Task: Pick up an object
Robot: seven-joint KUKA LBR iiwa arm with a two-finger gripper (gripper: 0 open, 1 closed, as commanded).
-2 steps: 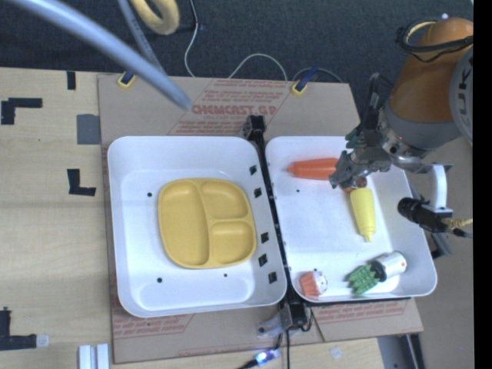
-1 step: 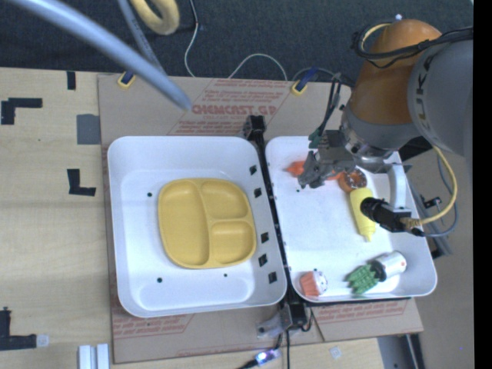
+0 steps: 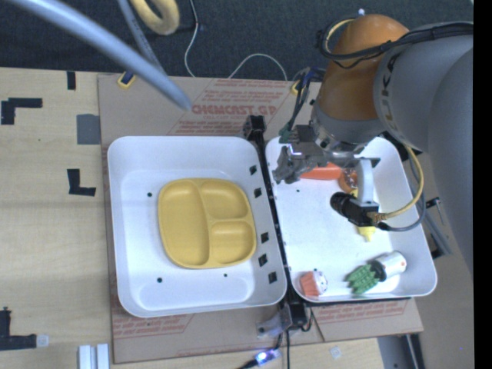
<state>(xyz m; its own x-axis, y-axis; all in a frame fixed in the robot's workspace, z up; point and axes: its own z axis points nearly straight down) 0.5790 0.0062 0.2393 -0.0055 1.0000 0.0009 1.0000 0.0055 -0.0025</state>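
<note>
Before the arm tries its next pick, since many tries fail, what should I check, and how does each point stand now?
1. Gripper is over the right bin: ok.
2. Orange object lies right beside the gripper: ok.
3. Object seen between the fingers: cannot tell.
4. Green toy and small orange-white item lie apart from the gripper at the near edge: ok.
5. Yellow divided plate sits in the left bin, out of the way: ok.

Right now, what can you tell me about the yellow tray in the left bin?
The yellow tray looks like smooth moulded plastic, a rounded rectangle split into three compartments: one long one on its left and two smaller ones on its right. It lies flat, right side up, slightly turned, near the middle of the left bin. It rests on the bin's floor, away from the walls.
</note>
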